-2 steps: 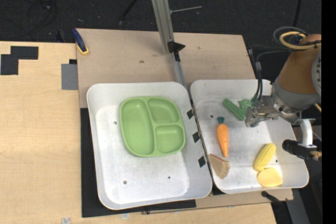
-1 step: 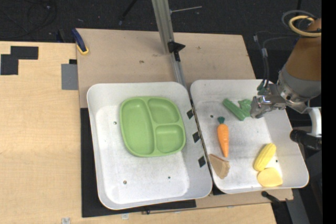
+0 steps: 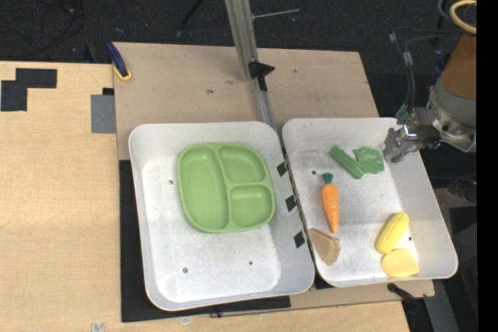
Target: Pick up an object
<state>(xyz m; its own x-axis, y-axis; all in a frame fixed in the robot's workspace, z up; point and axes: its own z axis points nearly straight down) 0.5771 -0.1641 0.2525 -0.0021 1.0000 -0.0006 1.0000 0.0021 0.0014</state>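
Seen from the fixed overhead camera, the right-hand bin [image 3: 436,198] serves as the landmark for every position given. Toward its far side lies a green toy vegetable [image 3: 356,161], an elongated piece with a leafy lump at one end, flat on the bin floor. Nearer the bin's middle lies a toy carrot [image 3: 331,203], orange with a small green top, pointing toward the near rim. At the near right corner rest a yellow corn cob [image 3: 392,232] and a yellow rounded piece [image 3: 400,263], touching each other; a tan wedge [image 3: 327,246] sits at the near left corner. The gripper [image 3: 394,145] hangs over the bin's far right edge, just beside the leafy end of the green toy vegetable; whether it is released or clenched cannot be told. Nothing appears lifted, so the pick is judged not yet done. A green divided plate [image 3: 227,187] lies in the left-hand bin [image 3: 156,260].
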